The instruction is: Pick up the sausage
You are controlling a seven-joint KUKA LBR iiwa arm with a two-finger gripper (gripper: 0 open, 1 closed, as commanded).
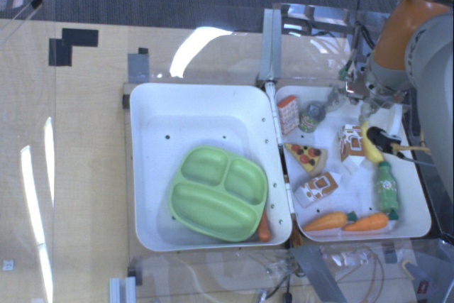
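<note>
The pincer [352, 97] hangs over the back of the right bin [418, 223], near a can [310, 117]; we cannot tell how wide it stands. What we take for the sausage [264, 228] lies in the left bin [149, 152], against the green plate's [216, 194] front right edge.

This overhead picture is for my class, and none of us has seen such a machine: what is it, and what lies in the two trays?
A fixed camera looks down at a slant. The grey and orange robot arm reaches in from the right; its gripper hangs over the right bin, among toy food: a pizza slice, banana, green bottle, two carrots. The left bin holds a green divided plate, with the sausage beside it. I cannot see anything held.
</note>
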